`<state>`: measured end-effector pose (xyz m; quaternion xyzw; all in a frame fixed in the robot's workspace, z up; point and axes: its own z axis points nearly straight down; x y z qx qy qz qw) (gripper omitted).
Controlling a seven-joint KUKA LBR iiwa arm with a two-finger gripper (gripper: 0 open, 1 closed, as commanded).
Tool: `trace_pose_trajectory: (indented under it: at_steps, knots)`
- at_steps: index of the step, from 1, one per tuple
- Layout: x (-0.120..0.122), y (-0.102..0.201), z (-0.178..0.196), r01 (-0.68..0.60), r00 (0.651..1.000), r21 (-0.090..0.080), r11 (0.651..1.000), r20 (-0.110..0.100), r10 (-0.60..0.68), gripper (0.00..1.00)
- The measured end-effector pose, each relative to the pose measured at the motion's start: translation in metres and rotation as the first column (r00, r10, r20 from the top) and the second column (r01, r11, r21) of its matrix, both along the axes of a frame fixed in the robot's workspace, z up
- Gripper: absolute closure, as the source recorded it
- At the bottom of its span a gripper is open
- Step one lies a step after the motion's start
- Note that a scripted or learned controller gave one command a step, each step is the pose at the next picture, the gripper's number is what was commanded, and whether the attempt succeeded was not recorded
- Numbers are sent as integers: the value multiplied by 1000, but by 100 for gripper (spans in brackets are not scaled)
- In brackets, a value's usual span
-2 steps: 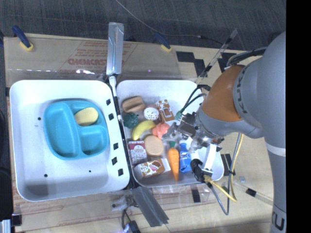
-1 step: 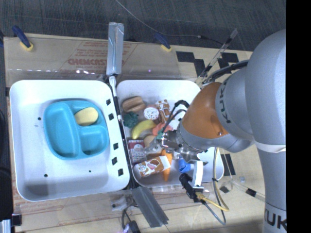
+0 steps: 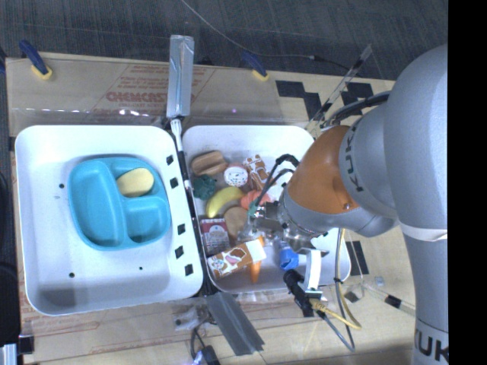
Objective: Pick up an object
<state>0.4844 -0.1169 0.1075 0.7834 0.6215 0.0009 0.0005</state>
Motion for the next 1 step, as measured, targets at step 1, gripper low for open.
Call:
trace_pose_trajectory:
  at_steps: [1]
  knots:
    - [53, 61, 86, 56, 998, 3, 998, 1, -56, 100]
